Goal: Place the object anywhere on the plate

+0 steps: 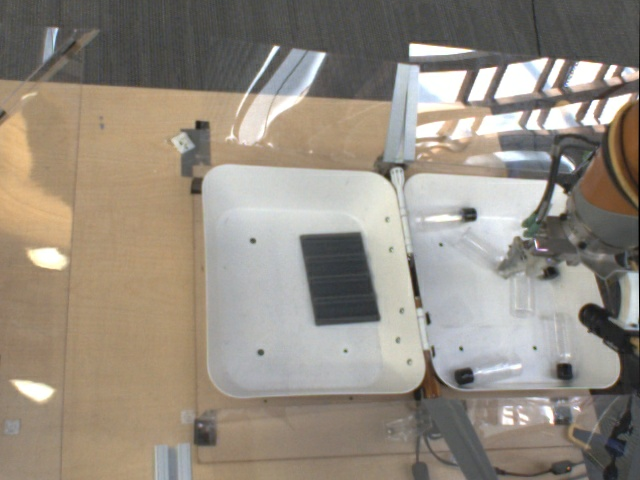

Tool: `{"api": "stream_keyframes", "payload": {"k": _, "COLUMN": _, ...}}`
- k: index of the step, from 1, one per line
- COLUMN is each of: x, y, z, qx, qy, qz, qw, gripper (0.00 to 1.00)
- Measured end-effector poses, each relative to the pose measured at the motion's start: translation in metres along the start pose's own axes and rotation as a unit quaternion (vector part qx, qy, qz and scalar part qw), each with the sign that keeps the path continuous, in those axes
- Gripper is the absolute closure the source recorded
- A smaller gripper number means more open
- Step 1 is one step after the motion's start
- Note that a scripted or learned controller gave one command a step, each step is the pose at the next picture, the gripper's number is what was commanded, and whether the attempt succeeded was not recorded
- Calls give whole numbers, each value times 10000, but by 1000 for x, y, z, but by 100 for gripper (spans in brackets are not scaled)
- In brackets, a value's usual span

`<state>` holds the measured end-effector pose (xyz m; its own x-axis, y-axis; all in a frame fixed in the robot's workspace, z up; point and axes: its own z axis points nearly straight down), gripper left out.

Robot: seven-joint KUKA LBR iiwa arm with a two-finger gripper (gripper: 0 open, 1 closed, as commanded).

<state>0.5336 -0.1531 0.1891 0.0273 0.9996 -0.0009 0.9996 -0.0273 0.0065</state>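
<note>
Judging the clear tube [521, 295] just under the gripper [522, 256] as the likely object, lying flat in the right bin [440, 318], not lifted. Hovering low over that tube w/ the gripper, reaching in from the right on the grey arm [610, 183] w/ orange band. Not managing to tell whether the tool is spread or pressed together: too small and cluttered, so not claiming any hold.

Seeing three more clear tubes w/ black caps lying in the same bin: one near the far left corner [450, 215], one along the near edge [490, 371], one near the right corner [562, 346].

Sitting in the middle of the left bin [240, 358]: the dark ribbed plate [340, 278], w/ nothing on it, well apart from the tubes.

Progress, as a judgement: still at the pick stage approx.; leaving grasp, lift, carry across the divider and set-down all to do.

Reading no brands, labels or writing anywhere.
</note>
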Motion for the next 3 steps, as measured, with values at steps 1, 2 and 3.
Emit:
{"api": "stream_keyframes", "payload": {"k": 1, "x": 81, "y": 34, "z": 4, "qx": 5, "qy": 5, "qz": -356, "qw": 9994, "gripper": 100}}
{"api": "stream_keyframes", "payload": {"k": 2, "x": 140, "y": 29, "z": 3, "qx": 15, "qy": 7, "qz": 444, "qw": 9990, "gripper": 100}}
{"api": "stream_keyframes", "payload": {"k": 3, "x": 227, "y": 1, "z": 5, "qx": 12, "qy": 11, "qz": 25, "qw": 10000, "gripper": 100}}
